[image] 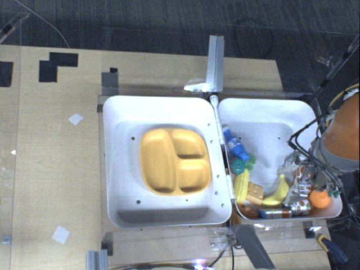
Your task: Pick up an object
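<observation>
The right bin (264,117) holds several small objects along its left and front sides. A blue bottle (234,143) lies by the left wall, with a teal toy (241,165) below it, then a yellow corn cob (242,185) and a tan block (255,193). A banana (277,193) curves near the front, and an orange ball (319,199) sits in the front right corner beside a metallic can (297,208). My gripper (302,179) hangs low over the bin's front right area, just above the can and between the banana and the orange ball.
The left bin (112,167) holds a yellow divided tray (173,161). A metal post (216,61) stands behind the wall where the bins meet. Black cables (306,136) trail from the arm over the right bin's right side. The back of the right bin is bare white.
</observation>
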